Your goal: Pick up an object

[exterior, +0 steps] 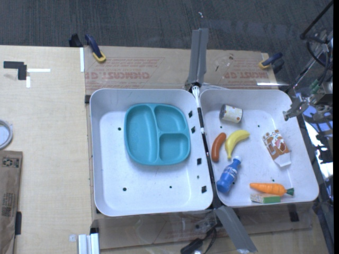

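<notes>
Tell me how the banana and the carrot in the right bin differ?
The banana is yellow and curved; the carrot is orange, straight, with a green end. The banana lies near the bin's middle beside a hot dog; the carrot lies along the near edge. Both look like toy foods.

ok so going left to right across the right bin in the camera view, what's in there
hot dog → blue bottle → can → banana → carrot → small carton
</notes>
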Controlling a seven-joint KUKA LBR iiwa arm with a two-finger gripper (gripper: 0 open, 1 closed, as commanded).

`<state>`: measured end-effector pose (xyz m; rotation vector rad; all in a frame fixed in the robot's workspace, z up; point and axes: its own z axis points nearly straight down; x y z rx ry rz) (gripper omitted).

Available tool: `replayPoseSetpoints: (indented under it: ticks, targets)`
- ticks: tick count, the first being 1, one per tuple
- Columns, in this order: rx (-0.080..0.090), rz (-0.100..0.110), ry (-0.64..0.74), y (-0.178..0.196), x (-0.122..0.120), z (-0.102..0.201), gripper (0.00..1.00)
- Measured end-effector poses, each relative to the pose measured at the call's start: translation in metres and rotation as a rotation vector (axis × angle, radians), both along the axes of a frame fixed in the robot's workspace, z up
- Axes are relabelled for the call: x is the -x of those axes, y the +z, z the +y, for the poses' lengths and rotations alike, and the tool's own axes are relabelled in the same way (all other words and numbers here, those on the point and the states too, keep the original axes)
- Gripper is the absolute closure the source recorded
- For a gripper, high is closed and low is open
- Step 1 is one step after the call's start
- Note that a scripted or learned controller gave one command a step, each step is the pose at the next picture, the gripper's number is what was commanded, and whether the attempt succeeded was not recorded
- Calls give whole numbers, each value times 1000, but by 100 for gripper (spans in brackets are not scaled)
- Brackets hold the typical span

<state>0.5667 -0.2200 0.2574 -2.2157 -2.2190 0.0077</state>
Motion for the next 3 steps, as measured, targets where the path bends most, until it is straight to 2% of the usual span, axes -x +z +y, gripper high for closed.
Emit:
replayPoseSetpoints:
  ticks: [1,2,3]
  targets:
    - [0,-3,-75,-149,-7,38,0]
    - [0,4,-75,-145,-6,38,100]
    - [3,-1,-153,-41,-34,93,100]
